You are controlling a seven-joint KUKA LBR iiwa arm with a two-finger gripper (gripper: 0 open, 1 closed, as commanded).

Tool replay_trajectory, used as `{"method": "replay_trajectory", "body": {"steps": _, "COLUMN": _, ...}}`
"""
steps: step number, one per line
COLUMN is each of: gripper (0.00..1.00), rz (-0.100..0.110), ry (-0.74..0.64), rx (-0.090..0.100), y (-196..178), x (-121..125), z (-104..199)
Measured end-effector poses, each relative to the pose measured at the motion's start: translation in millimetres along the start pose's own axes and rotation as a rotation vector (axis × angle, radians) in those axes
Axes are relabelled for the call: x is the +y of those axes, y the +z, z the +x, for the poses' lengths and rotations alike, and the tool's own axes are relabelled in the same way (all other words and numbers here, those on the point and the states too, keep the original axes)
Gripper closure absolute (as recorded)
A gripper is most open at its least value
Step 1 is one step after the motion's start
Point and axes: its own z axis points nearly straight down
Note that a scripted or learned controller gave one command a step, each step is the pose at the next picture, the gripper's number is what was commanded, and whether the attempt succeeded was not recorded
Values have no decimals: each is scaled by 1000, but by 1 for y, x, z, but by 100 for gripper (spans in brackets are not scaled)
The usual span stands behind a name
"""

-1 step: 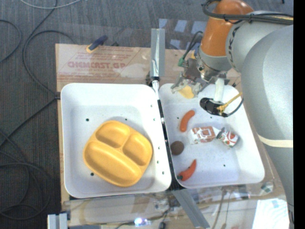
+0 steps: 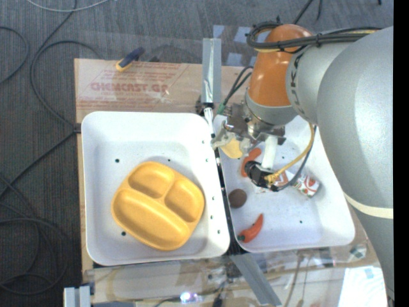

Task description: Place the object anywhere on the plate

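A yellow plate (image 2: 158,204) with three compartments lies in the left bin (image 2: 102,133), slightly front of centre. My gripper (image 2: 248,153) hangs low over the back left corner of the right bin (image 2: 332,226), under the orange wrist band (image 2: 276,69). A pale yellow object (image 2: 232,149) and a red one (image 2: 250,161) lie right at the gripper; the arm hides how it stands to them. A brown round object (image 2: 238,198) and a red chili pepper (image 2: 252,228) lie in front of it, apart from the gripper.
A small red and white crumpled object (image 2: 308,185) rests right of the gripper in the right bin. The two bins meet at a raised rim (image 2: 218,190). The grey arm (image 2: 358,107) covers the right bin's back right part.
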Motion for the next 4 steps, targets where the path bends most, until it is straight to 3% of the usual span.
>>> {"method": "replay_trajectory", "body": {"steps": 1, "gripper": 100, "rz": 1, "ry": -163, "rx": 0, "y": -2, "x": -92, "z": 50}}
{"method": "replay_trajectory", "body": {"steps": 2, "gripper": 0, "rz": 1, "ry": -162, "rx": 1, "y": -2, "x": -92, "z": 50}}
{"method": "replay_trajectory", "body": {"steps": 3, "gripper": 100, "rz": 6, "ry": -165, "rx": 0, "y": -8, "x": -93, "z": 51}}
{"method": "replay_trajectory", "body": {"steps": 4, "gripper": 100, "rz": -2, "ry": -486, "rx": 1, "y": 54, "x": -139, "z": 65}}
